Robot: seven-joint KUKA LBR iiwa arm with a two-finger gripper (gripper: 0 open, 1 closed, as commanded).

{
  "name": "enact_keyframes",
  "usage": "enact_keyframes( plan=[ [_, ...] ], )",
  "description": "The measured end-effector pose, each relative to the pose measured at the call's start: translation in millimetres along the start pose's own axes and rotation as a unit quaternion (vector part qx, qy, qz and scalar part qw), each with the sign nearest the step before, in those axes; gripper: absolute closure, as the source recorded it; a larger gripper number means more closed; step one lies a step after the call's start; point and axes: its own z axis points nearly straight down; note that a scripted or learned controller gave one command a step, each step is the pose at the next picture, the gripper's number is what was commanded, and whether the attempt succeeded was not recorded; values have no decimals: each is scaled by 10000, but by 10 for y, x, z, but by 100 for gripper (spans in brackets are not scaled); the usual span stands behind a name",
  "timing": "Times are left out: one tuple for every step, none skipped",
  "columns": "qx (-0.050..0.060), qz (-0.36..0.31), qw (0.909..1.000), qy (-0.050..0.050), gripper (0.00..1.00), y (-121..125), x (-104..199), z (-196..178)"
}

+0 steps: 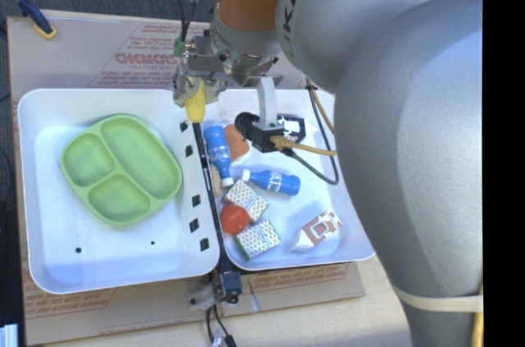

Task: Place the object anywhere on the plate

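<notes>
At the far left, a blue and yellow clamp sat on the corner of a sheet of printed cardboard that lay on the counter beneath two white bins. The left bin held a green plate with three compartments, set toward the bin's middle and tilted a little in the view. Above the seam between the bins hung the gripper, and a small yellow object showed at its tip, with the fingers clamped on its upper part; it was raised over the divider, just to the right of the plate and not over it. In the right bin, close to the divider, lay a blue bottle pointing lengthwise, with a brown rounded item beside it. Below these were a checkered packet, a red ball-like thing and a second patterned packet. Further right lay another blue bottle with a white cap and a white carton with red markings. A black fitting with a cable hung above the bin's upper part. The grey arm, with its orange band, filled the right side.
</notes>
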Motion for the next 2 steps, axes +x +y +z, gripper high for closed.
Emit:
enact_keyframes(
  plan=[
    [9, 38, 10000, -4, 100, -155, -21, 826],
    [3, 38, 10000, -5, 0, -152, -22, 821]
  ],
)
